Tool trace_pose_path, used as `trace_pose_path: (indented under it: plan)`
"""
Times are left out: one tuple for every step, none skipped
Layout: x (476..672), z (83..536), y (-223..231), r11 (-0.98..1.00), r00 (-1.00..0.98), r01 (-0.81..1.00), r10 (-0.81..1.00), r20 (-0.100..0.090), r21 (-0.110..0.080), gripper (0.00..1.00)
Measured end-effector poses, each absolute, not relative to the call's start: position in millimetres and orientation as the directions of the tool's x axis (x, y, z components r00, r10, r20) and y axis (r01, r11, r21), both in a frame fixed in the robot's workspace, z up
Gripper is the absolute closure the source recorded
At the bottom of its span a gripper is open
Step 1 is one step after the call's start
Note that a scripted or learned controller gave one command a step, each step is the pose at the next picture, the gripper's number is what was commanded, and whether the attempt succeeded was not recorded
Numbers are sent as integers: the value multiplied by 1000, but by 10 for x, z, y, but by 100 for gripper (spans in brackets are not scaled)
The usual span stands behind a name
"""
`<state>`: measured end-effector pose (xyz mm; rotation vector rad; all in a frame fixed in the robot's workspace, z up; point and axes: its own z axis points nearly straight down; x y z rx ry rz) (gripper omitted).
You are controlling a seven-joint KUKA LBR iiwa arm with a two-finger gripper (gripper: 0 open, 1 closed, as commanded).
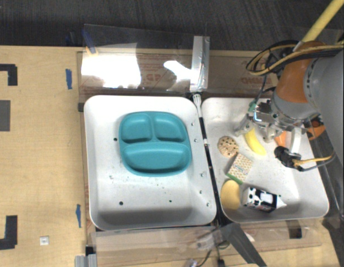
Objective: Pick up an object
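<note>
In the camera view, the gripper [263,122] hung low in the right-hand shallow white bin [310,196], just beside the small yellow banana-shaped toy [254,142]; its grip state I could not tell. Seemingly the approach step; next, closing squarely on the toy.

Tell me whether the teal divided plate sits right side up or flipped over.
Right side up: the teal plate in the left bin shows its three recessed compartments facing the camera.

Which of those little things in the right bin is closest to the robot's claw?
The yellow banana, lying right beside the gripper; the cookie lies farther left.
</note>
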<state>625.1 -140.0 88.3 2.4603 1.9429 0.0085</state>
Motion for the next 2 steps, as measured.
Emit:
trace_pose_path:
  plan:
    - [6256,991,-1397,-230,230,973,973,-2,10,100]
    - [6331,1892,-738,-228,228,974,974,3,8,100]
